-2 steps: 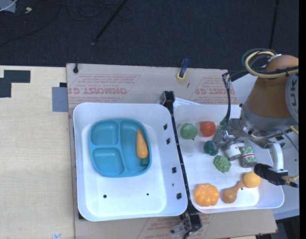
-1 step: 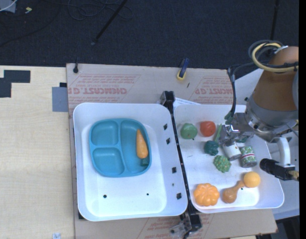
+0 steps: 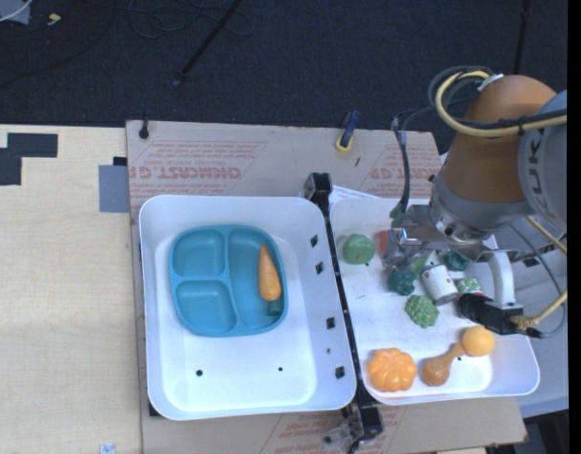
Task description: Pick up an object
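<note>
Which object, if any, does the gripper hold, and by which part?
It cannot be told: the gripper sits low in the right bin over a dark green item, but no grasp is visible.

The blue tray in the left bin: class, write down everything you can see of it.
The blue tray looks like smooth plastic, a rounded rectangle split into three compartments: two on top, one wide below. It lies flat on the floor of the left bin, toward its upper middle. An orange carrot lies lengthwise in the upper right compartment. Nothing else touches it.
</note>
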Tool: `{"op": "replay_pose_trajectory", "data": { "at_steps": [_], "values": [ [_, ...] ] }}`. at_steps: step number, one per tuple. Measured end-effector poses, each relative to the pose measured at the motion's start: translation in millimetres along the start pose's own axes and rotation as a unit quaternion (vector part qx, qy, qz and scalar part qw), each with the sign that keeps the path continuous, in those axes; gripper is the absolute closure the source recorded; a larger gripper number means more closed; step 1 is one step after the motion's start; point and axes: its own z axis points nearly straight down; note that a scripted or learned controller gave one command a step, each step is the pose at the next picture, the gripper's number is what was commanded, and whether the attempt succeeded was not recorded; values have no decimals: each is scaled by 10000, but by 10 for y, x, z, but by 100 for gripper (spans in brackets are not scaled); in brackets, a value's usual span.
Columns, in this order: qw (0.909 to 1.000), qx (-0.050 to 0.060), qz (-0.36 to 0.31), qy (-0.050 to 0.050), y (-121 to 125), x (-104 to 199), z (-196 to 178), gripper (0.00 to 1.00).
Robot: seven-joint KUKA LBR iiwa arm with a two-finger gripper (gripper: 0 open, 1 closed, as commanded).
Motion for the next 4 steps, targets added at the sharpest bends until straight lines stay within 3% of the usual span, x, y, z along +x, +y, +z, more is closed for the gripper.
{"op": "replay_pose_trajectory", "data": {
  "at_steps": [1,2,3,4],
  "values": [
    [10000,2,-2,0,34,504,-8,100],
    [10000,17,11,-5,-18,622,181,100],
    [10000,-1,11,-7,58,616,1,100],
    [10000,14,15,-12,145,613,169,100]
  ]
}}
